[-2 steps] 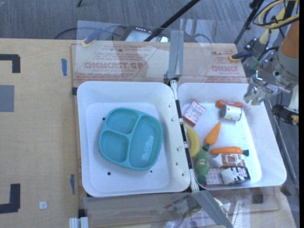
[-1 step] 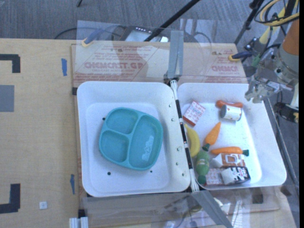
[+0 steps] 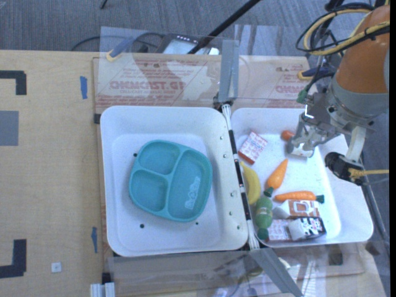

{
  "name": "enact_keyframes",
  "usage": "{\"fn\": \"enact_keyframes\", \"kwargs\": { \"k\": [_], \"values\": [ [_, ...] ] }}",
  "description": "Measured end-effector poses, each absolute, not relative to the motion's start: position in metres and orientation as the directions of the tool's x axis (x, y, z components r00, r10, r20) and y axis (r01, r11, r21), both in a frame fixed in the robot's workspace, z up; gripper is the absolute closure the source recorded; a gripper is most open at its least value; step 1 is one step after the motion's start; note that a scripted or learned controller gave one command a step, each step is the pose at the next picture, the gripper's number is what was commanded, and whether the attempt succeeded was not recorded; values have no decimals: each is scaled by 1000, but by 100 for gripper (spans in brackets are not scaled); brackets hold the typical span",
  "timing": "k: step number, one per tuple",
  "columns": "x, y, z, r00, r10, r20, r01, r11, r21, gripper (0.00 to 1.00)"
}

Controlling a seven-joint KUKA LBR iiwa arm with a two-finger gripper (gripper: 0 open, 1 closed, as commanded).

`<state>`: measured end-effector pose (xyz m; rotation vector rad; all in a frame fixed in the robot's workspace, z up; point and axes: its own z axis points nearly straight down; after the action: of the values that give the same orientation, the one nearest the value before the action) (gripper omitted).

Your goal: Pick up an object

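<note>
1. Arm reaches in from the right; pincer [image 3: 301,146] sits low over the upper part of the right bin [image 3: 356,218]. Cannot tell its state from this angle.
2. Small orange object [image 3: 287,135] lies just left of the pincer, near the bin's back wall; nothing seen between the pincer's tips.
3. Right bin contents: red-and-white carton [image 3: 252,147] upper left; carrot [image 3: 277,174] tilted at centre; banana [image 3: 251,184] along the left wall; second carrot [image 3: 297,197] lying flat below the first.
4. Near the front: green bottle-shaped toy [image 3: 263,212], a box with brown print [image 3: 304,208], a black-and-white carton [image 3: 307,228], all packed close together.
5. Left bin [image 3: 117,129] holds a teal divided plate [image 3: 171,180], roughly centred.
6. Both bins rest on the tan surface [image 3: 43,166].
</note>
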<state>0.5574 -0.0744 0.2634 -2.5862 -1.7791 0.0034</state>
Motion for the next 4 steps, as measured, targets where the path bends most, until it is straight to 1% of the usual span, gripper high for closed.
{"fn": "enact_keyframes", "kwargs": {
  "k": [1,2,3,4],
  "values": [
    [553,-110,109,356,935,0,934,-356,19,100],
    [554,-65,223,369,929,-1,929,-369,-1,100],
    [551,21,260,480,877,-2,877,-480,-1,100],
    [551,21,260,480,877,-2,877,-480,-2,0]
  ]
}}
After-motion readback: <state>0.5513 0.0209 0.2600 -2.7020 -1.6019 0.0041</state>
